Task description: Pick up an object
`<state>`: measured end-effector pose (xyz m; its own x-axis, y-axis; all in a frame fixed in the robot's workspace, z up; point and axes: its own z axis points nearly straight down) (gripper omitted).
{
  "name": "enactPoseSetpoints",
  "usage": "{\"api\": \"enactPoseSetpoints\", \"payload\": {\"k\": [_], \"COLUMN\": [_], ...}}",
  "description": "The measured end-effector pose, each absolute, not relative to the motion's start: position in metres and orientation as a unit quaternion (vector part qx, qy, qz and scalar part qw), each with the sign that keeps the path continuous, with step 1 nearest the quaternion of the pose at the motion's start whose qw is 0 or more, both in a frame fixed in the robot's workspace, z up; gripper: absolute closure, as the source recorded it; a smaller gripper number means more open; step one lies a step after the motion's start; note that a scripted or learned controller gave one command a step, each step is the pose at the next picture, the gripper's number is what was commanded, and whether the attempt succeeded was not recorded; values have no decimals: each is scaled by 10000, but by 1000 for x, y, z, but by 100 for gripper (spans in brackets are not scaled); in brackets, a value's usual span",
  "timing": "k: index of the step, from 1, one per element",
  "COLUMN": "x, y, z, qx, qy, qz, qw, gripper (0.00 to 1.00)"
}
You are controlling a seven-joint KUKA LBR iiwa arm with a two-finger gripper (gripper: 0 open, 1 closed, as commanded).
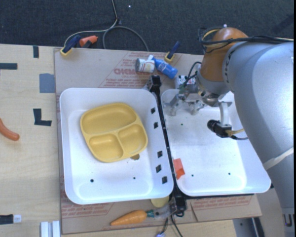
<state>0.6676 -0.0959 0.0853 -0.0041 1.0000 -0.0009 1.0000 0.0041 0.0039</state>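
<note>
Bins (pixel 69 147), two of them, sit side by side on the bench (pixel 24 172); I count one yellow divided plate (pixel 113 131) with three compartments lying in the left bin, tilted a little against the bin's edges, and something small and dark peeks out from under its lower right rim, too hidden for me to name. The right bin (pixel 212 177) carries one small orange tag (pixel 178 168) near its left wall, close to the divider between the two bins; I cannot say what it is. From my seat the arm (pixel 256 93) comes in from the right, its orange band (pixel 222 48) above the wrist, and the gripper (pixel 183 104) hangs low over the upper left corner of the right bin, near the divider; I see nothing between its fingers, and I cannot tell whether they stand wide or narrow from this slant. Outside the bins I count one orange sausage-shaped toy (pixel 6 129) on the bench far left, well apart from everything; one toy carrot (pixel 129 217) just below the left bin; one white-and-blue bottle (pixel 157 65) lying on its side above the bins; two clamps along the cardboard's upper edge, one yellow and orange (pixel 79 43), one blue (pixel 172 51).
</note>
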Motion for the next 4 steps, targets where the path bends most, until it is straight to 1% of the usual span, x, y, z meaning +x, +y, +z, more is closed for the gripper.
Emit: {"api": "enactPoseSetpoints", "payload": {"k": [1,2,3,4], "x": [666,614,614,669], "y": [-97,-29,-33,-133], "z": [96,190,184,174], "qx": [7060,7047,7065,7087], "qy": [7082,7095,7077,7055], "qz": [-1,31,-3,-8], "qw": [17,17,-3,26], "gripper": [100,100,0,0]}}
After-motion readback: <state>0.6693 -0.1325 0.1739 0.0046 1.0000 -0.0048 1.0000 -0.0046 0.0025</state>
